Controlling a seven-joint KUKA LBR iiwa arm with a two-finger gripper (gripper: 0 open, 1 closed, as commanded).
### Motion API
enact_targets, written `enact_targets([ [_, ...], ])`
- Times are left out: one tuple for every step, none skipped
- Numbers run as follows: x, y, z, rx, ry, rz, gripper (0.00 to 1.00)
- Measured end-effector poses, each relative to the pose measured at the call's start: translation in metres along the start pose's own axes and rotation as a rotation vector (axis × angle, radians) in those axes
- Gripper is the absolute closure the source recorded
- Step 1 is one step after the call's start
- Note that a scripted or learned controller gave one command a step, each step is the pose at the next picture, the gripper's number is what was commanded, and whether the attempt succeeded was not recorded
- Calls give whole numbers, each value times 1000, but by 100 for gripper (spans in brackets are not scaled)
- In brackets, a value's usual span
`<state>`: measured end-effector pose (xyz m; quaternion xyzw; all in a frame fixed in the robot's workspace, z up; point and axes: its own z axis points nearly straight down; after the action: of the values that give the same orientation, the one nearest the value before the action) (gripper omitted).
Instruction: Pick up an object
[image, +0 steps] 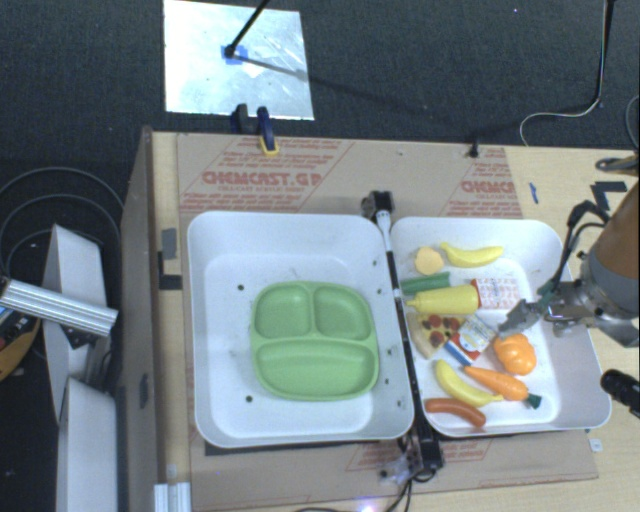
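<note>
The right bin (575, 400) holds several toy foods. An orange fruit (514, 354) lies near its middle right, with a carrot (497, 381), a banana (461, 384) and a sausage (455, 411) in front of it. A corn cob (441, 298), a red and white packet (497, 292), a second banana (472, 255) and a round yellow slice (429, 261) lie further back. A pizza slice (436, 333) lies by the bin's left wall. My gripper (517, 319) reaches in from the right, just above and behind the orange fruit, low over the bin. Nothing is visibly held.
The left bin (215, 300) holds a green divided plate (315, 338). A black divider (397, 310) runs between the two bins. The arm's grey body (610, 280) covers the right bin's right rim. Cardboard (330, 170) lies under both bins.
</note>
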<state>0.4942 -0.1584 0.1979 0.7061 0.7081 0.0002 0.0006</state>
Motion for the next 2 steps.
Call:
enact_targets([
  [-15, -8, 117, 1, 0, 5, 0],
  [-14, -7, 103, -2, 0, 2, 100],
])
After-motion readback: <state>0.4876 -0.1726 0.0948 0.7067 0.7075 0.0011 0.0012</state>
